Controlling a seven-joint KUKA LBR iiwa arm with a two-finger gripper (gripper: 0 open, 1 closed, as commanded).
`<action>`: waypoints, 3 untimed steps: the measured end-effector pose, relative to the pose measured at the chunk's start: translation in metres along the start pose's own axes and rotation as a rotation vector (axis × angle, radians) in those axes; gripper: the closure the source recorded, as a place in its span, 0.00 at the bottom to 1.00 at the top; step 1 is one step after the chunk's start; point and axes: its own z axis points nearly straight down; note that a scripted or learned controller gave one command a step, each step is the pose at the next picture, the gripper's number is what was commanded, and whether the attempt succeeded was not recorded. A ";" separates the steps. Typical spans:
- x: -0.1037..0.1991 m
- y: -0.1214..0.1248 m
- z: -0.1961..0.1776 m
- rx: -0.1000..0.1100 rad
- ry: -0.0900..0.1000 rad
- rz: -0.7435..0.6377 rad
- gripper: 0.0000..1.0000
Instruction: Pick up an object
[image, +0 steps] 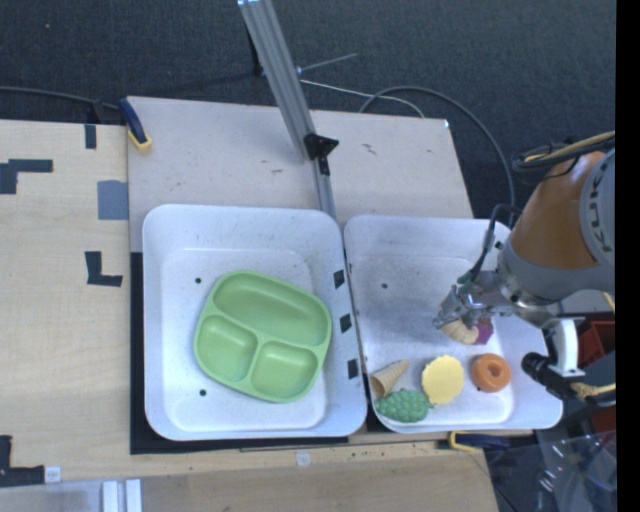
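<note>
While the gripper (462, 318) hangs low in the right bin (400, 250), seemingly pinching a purple-and-tan toy (472, 330) above the orange doughnut (490, 372), next comes a straight lift.

The gripper (458, 312) hangs low over the right bin (400, 250), and its fingertips run together with a small tan and purple thing (470, 330) just beneath them, so whether they grip it or merely sit above it cannot be told. That small thing is too blurred and too covered to identify. To the right of the right bin, the arm (560, 235) is cut off by the picture's edge, and the bin's own right rim is hidden under the arm.
</note>
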 end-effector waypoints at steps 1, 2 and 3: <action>-0.004 -0.006 -0.060 -0.001 0.000 0.000 1.00; -0.004 -0.004 -0.112 -0.001 0.000 -0.001 1.00; 0.045 0.014 -0.093 0.006 0.002 -0.005 1.00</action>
